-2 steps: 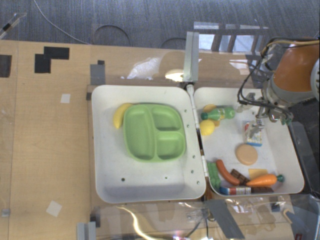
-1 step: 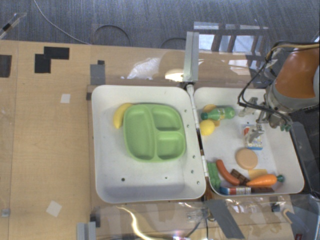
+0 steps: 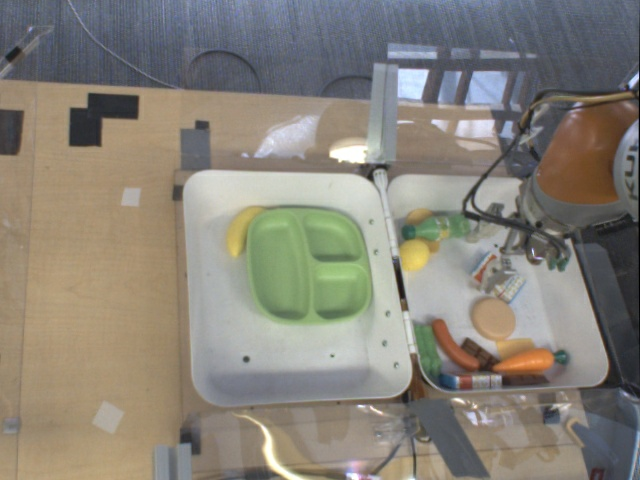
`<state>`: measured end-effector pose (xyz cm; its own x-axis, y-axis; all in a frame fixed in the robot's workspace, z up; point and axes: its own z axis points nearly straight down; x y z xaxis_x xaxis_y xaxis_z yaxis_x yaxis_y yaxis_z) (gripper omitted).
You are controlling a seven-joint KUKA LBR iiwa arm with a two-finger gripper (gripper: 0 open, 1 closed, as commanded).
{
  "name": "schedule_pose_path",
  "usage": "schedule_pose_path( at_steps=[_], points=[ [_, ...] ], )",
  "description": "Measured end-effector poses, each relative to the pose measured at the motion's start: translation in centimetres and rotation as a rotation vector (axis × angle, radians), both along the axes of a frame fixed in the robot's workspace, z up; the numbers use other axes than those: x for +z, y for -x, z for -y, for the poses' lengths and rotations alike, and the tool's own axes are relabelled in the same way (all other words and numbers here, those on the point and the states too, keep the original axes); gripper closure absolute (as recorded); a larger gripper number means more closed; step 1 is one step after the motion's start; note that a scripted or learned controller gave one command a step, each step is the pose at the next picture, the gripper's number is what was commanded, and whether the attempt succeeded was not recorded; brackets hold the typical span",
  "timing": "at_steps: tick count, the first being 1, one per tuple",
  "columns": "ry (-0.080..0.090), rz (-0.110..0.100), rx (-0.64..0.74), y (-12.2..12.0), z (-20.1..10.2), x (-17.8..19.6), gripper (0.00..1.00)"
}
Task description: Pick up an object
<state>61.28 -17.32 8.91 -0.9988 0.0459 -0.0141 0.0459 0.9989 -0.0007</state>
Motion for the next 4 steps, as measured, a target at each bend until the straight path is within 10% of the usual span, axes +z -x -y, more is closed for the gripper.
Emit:
schedule_pose_path(
  at_steps=[1,2,3,4],
  points=[
    [0.000,-0.001,-0.088,3.5,2.0,0.0,0.00],
    [0.001,-0.003,0.229,2.5,-8.3,1.8,0.00],
    [0.000,-0.001,0.166,2.5,-6.4,0.1,0.00],
    [0.003,0.016,0.170,2.0,-6.6,1.6,1.00]
  ],
)
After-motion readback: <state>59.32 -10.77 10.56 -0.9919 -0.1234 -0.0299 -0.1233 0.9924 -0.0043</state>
